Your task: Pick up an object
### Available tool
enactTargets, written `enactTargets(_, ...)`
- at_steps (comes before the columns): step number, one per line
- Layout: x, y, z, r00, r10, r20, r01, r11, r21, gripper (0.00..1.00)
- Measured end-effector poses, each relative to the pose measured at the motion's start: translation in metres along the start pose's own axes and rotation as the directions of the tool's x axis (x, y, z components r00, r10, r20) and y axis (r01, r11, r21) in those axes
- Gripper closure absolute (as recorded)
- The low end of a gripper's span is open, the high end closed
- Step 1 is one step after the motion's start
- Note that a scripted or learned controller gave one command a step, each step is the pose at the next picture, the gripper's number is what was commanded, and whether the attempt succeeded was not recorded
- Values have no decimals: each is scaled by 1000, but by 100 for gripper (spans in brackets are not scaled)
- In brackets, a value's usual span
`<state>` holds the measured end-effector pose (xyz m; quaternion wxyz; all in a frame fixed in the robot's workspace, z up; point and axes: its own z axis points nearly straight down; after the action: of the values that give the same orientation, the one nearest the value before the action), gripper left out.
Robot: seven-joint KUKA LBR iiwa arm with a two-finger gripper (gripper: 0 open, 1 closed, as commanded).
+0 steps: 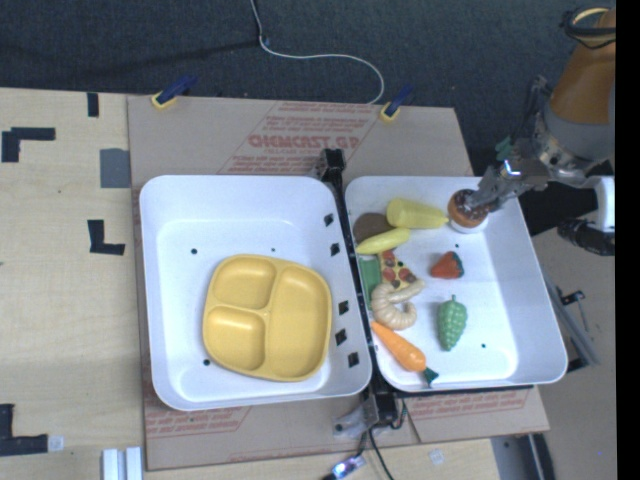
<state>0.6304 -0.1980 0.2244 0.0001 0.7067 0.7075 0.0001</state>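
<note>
1. Looking down on the bench point(60, 268), we see two shallow white bins side by side: the left bin point(170, 208) holds a yellow divided plate point(268, 316), and the right bin point(520, 298) holds a scatter of toy foods.
2. Candidates for the pick all lie in the right bin. Along its left wall we find a brown round piece point(370, 225), a yellow banana-like piece point(383, 240), a pizza slice point(397, 271), a pale shrimp-like piece point(395, 306) and a carrot point(400, 348). A yellow corn-like piece point(415, 214) lies near the far wall, while a strawberry point(447, 265) and a green bunch of grapes point(452, 323) sit apart on open floor.
3. The arm reaches in from the right, and the jaws point(478, 200) sit at the bin's far right area, just at a small round brown-and-white piece point(464, 211), perhaps a doughnut or cupcake.
4. We cannot tell whether the jaws are released or clenched; the view does not resolve them, nor whether the round piece lies between them.
5. We judge the arm slants low over that piece because it is the item nearest the arm's entry side and stands clear of the crowded left wall.
6. The piece appears to rest on the bin floor, so we judge the pick not yet complete.
</note>
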Motion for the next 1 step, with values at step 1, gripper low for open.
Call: enactTargets(1,42,-36,11,1000,-2,-1,2,1000,5,100)
